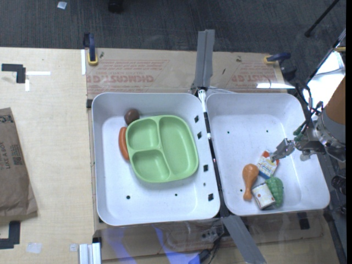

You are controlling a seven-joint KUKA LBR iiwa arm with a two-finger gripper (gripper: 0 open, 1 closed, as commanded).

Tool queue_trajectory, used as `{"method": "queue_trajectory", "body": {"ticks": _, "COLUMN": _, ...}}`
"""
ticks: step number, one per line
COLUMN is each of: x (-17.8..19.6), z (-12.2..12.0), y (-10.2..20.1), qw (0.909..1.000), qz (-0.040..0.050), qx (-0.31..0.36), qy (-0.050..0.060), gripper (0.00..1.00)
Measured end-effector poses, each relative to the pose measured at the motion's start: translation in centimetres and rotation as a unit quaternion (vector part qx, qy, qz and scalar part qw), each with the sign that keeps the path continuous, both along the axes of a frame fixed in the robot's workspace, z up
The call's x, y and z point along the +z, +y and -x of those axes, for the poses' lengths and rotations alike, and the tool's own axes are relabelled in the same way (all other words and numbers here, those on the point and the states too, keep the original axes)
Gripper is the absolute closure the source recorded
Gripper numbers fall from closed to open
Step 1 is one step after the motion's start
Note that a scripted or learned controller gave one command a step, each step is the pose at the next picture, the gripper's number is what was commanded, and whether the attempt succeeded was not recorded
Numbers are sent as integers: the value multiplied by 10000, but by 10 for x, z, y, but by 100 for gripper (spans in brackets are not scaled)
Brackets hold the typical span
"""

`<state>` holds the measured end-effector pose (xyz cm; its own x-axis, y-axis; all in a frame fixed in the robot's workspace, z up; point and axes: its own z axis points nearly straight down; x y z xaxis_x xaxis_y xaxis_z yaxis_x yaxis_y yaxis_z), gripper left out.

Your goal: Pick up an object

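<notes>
Here the gripper [281, 149] hangs low over the right bin [247, 111], reaching in from the right edge of the camera view. Its fingers [286, 146] stand just beside the upper corner of a small white carton with red and blue print [267, 165]; whether they are spread or closed cannot be told at this size, and nothing is plainly seen between them. The candidate things lie clustered in the bin's lower right: the carton, an orange drumstick toy [250, 179] to its left, and below them a second small box [263, 196] touching a green leafy toy [275, 190]. The left bin [104, 164] holds a green divided plate [162, 147], with an orange carrot-like piece [123, 143] and a brown round piece [131, 116] tucked against its left rim (neither is near the arm).

The step in hand appears to be the approach, or the descent onto the carton. The next move calls for centring over one thing, closing on it, and lifting clear of its close neighbours.
</notes>
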<state>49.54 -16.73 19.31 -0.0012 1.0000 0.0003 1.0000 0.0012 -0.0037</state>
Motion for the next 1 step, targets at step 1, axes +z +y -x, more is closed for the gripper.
{"method": "queue_trajectory", "body": {"ticks": 1, "x": -92, "z": -25, "y": 29, "qw": 9683, "qz": 39, "qx": 2495, "qy": -85, "gripper": 0}}
